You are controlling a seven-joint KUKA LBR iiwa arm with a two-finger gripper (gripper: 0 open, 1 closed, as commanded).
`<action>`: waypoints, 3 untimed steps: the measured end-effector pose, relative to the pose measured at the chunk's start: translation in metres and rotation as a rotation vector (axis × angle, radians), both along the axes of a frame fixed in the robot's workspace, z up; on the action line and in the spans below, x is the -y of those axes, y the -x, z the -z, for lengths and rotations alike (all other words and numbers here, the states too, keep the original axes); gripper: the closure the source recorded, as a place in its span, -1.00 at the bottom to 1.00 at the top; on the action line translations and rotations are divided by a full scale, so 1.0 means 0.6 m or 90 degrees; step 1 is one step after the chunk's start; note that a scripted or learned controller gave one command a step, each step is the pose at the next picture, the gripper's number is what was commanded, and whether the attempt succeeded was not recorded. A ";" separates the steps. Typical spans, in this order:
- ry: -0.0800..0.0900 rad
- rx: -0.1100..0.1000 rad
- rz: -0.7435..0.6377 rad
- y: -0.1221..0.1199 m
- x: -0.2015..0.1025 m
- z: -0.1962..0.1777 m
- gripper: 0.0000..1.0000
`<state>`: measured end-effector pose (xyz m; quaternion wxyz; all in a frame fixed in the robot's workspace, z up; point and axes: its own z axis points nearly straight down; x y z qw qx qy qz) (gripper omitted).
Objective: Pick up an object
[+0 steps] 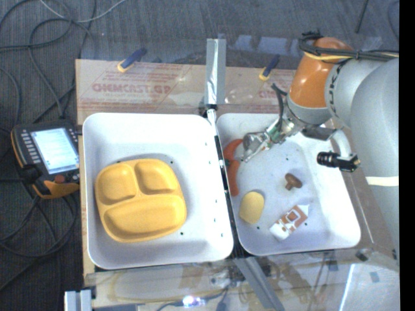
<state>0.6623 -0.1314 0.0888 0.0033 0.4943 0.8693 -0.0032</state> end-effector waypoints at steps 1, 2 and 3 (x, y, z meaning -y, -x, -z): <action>-0.002 -0.002 0.130 -0.010 -0.027 0.000 -1.00; 0.001 0.006 0.130 -0.014 -0.025 -0.019 1.00; -0.004 0.000 0.243 -0.011 -0.081 -0.219 1.00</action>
